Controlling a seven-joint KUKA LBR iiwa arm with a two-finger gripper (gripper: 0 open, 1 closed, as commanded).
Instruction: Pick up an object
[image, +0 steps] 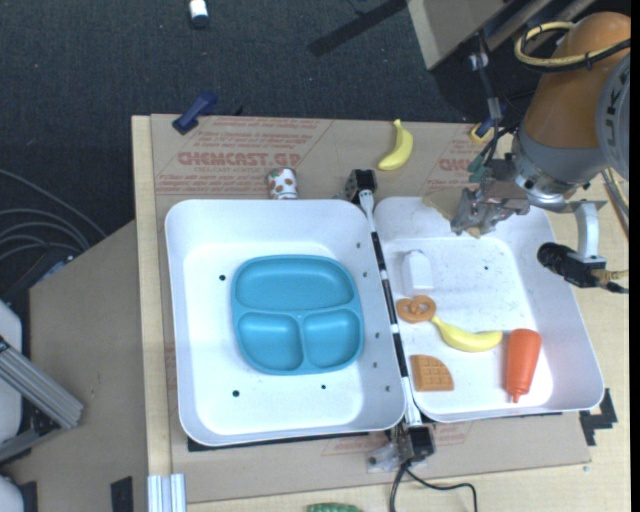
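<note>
Two white bins: left bin (190, 300) holds one blue tray (296, 312); right bin (560, 300) holds banana (466, 337), carrot (521, 364), waffle (432, 373), pretzel (416, 309), white block (417, 268); gripper (474, 222) grip unclear.

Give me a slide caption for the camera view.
Gripper above the right bin's far edge; banana, carrot, waffle lie nearer.
</note>
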